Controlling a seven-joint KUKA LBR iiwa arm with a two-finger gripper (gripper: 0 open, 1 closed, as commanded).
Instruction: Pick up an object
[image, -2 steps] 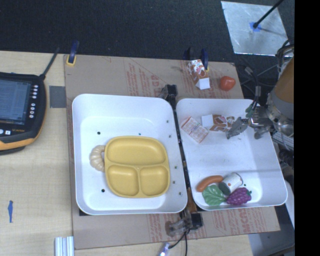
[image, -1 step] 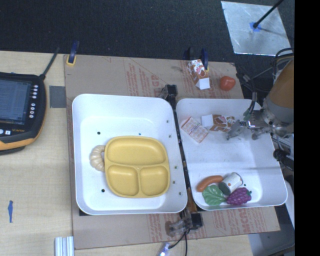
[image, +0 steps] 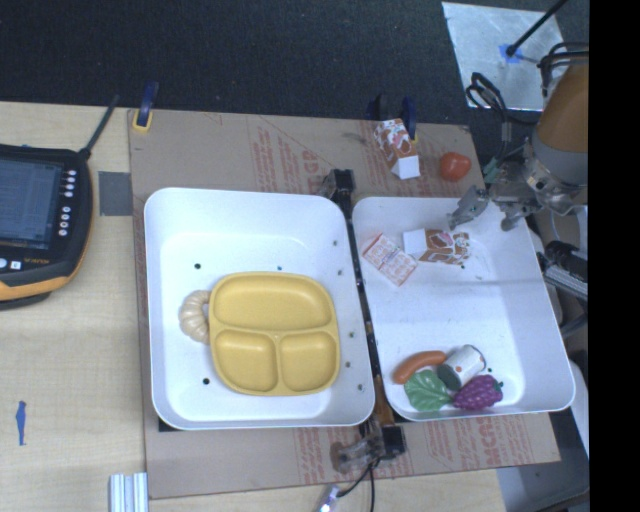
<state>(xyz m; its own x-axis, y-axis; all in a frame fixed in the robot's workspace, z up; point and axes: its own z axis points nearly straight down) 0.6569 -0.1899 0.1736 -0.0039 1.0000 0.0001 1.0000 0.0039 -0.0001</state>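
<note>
The gripper (image: 478, 210) hangs just right of a small carton (image: 437, 244); whether it is released or clenched, I cannot tell. The arm (image: 562, 120) is cut off.

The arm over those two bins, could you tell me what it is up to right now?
The arm's gripper hangs over the far edge of the right bin, just above a small printed carton; nothing is visibly held. A sausage, leaf, can and grapes lie in that bin's near corner. The left bin bears a yellow divided tray.
</note>
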